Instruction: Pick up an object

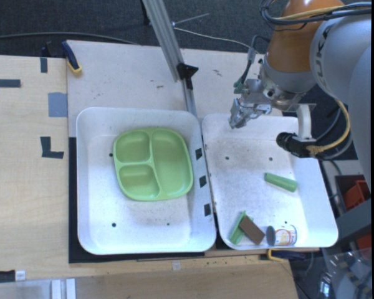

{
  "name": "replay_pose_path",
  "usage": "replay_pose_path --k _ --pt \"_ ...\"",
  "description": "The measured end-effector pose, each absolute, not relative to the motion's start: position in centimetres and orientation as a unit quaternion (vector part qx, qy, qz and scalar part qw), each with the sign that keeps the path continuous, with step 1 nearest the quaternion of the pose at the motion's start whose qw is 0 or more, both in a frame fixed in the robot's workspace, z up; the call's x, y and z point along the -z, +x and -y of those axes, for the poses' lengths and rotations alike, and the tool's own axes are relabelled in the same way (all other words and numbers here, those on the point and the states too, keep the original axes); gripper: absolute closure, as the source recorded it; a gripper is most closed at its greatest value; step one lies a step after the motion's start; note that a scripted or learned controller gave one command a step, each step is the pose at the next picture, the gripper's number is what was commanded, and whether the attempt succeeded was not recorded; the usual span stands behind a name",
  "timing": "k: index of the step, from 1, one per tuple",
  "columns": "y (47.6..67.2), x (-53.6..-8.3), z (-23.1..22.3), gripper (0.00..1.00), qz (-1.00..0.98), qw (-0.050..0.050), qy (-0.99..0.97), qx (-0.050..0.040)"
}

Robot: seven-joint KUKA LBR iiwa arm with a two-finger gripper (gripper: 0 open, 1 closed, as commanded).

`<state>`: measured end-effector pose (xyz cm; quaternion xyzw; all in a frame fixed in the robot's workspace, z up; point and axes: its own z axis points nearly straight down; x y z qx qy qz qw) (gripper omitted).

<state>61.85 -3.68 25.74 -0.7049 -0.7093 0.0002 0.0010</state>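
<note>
Approach step: gripper [240, 118] hangs over right bin's [311, 226] far corner, grip state indeterminate. Next: travel to green bar [280, 181], descend.

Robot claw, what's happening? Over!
Gripper over right bin's far edge, nothing seen held. Green block lying untouched. Path clear.

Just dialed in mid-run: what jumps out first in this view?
The bright green divided plate in the left bin grabs the eye. Next comes the arm's orange band at upper right, with the claw over the right bin's far edge. Small items, including a green stick, lie along that bin's near side.
</note>
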Motion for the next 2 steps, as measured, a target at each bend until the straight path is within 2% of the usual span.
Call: replay_pose_path --k 1,2 --pt "63.3 -24.0 -2.0 1.00 0.709 0.001 -0.705 -0.0005" --pt "64.5 -24.5 -7.1 1.00 0.710 0.001 -0.705 0.0005"
